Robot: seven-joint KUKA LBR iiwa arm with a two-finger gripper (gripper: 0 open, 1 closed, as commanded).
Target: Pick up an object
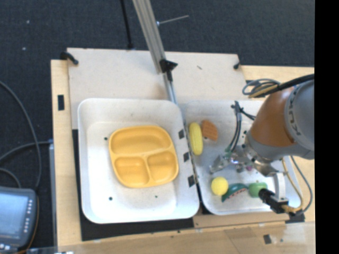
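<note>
A divided tray (pixel 143 155) lies in the left bin (pixel 90 115); small objects (pixel 196 138) fill the right bin (pixel 212 208).

A yellow plastic tray with three compartments (pixel 143 156) lies flat in the left shallow white bin (pixel 95 115), slightly rotated against the bin's edges. Both bins rest on a pale wooden bench (pixel 122 73). A slanted grey aluminium rail (pixel 150 28) runs from the top edge down to a black clamp (pixel 168 65) near the bins' junction. A grey-framed screen (pixel 16 216) sits at lower left on the dark carpeted floor (pixel 42 20), beside black cables (pixel 21 136).
</note>
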